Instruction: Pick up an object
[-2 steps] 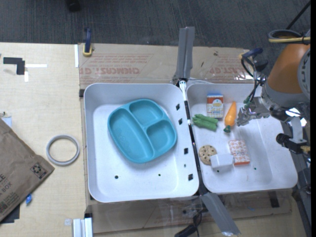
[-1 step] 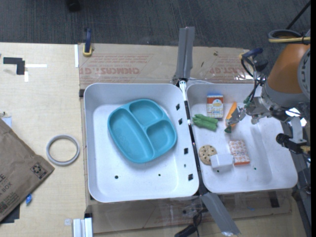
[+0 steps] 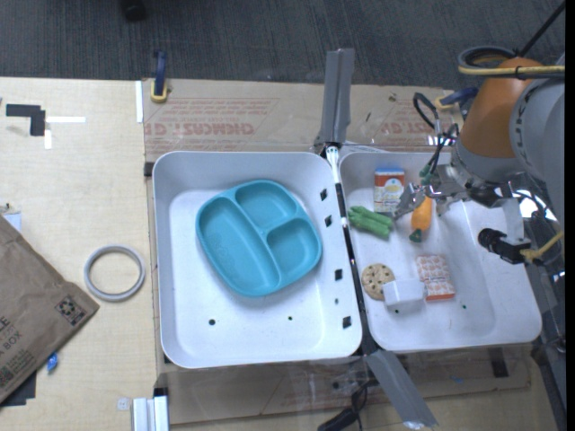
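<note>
Dark carpet floor point(image 3: 269, 25) — pale wooden bench point(image 3: 72, 196) below

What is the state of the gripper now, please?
Gripper: over the right bin, at the carrot; open or shut cannot be told.

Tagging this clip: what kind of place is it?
Likely a robotics lab pick-test bench: two white bins side by side, toy food such as a carrot and cookie, and a taped cardboard bench top over grey carpet.
</note>
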`<action>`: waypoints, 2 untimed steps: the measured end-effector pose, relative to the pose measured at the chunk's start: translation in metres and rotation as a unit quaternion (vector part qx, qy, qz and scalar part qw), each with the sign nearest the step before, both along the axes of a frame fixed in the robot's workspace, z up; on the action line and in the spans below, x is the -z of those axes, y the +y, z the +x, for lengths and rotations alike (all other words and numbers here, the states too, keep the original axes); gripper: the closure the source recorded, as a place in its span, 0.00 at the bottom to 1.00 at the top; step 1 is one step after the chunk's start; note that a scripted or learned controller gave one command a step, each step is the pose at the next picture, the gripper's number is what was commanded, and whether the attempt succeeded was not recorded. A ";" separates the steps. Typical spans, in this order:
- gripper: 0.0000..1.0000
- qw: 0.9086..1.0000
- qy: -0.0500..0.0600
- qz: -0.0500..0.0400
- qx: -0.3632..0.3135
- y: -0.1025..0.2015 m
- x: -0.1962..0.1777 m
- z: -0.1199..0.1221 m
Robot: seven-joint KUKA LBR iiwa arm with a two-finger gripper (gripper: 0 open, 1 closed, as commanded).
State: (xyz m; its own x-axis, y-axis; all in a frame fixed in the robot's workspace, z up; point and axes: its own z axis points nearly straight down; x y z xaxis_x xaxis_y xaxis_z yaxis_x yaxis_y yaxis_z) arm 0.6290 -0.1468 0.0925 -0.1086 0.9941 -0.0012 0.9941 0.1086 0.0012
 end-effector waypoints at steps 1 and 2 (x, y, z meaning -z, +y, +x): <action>1.00 1.000 -0.001 -0.001 -0.001 0.000 -0.011 0.001; 1.00 1.000 0.001 0.000 -0.022 0.077 -0.099 0.013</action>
